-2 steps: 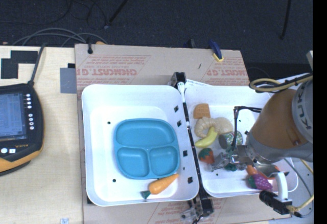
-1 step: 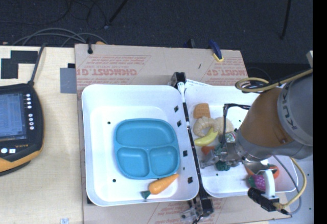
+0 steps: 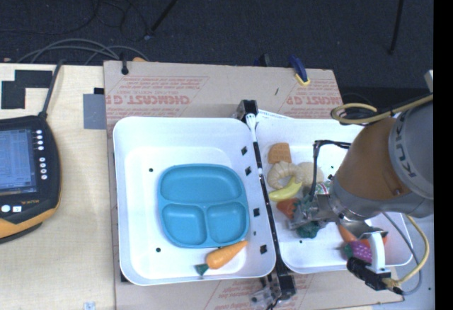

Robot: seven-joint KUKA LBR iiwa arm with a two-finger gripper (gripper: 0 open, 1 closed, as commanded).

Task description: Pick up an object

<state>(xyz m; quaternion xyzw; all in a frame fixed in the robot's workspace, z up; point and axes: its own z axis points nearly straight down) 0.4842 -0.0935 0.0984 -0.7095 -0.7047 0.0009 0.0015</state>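
1. A black-and-orange handheld control pendant with a lit screen (image 3: 21,174) lies at the far left on a pale wooden tabletop (image 3: 78,231).
2. A flat sheet of brown printed cardboard (image 3: 212,93) sits under both bins and reaches beyond their far edges.
3. The left shallow white plastic bin (image 3: 134,146) holds a blue three-compartment plastic tray (image 3: 203,204) lying flat near its middle.
4. An orange toy carrot with a green stem end (image 3: 225,255) lies just beside the near edge of the blue tray, its thick end toward the divide between the bins.
5. The right shallow white plastic bin (image 3: 304,262) holds a cluster of toy foods in its left half: an orange-brown block (image 3: 279,153) at the far side, pale cream rounded pieces (image 3: 289,174) just nearer, and a yellow banana-shaped piece (image 3: 284,192) touching them.
6. The two-finger gripper (image 3: 309,220) hangs low over that cluster's near side, beside a small red piece (image 3: 284,207) and a dark green piece (image 3: 308,231); whether its fingers are apart or together cannot be told, and nothing is seen held between them.
7. The grey arm with its orange-brown band (image 3: 368,163) enters from the right and covers much of the right bin.
8. A purple-and-red toy object (image 3: 361,250) lies near the bin's near right corner, partly under the arm.
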